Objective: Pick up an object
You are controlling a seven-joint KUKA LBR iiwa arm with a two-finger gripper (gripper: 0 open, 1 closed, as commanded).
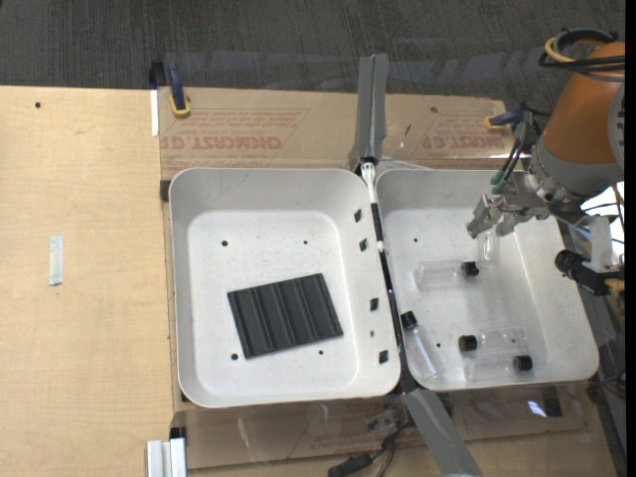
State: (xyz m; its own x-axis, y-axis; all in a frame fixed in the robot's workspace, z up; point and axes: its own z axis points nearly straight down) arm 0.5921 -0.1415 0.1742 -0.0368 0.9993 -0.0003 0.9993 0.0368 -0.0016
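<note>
The right bin (pixel 556 296) holds several clear plastic pieces with small black caps: one (pixel 467 268) near its middle, two (pixel 465 343) (pixel 523 363) near its front, and a clear piece (pixel 417 351) along its left wall. A dark ribbed slab (pixel 286 314) lies flat in the left bin (pixel 199 266). My gripper (pixel 484 233) hangs over the back half of the right bin, just above and behind the middle capped piece. Its fingers stand open with nothing between them.
A grey divider bar (pixel 373 107) runs back from between the bins. Cardboard (pixel 258 132) lies behind them, with clamps at its two back corners. The wooden bench top (pixel 79 266) stretches to the left. Cables and a black fitting (pixel 581 266) hang by the right bin's right wall.
</note>
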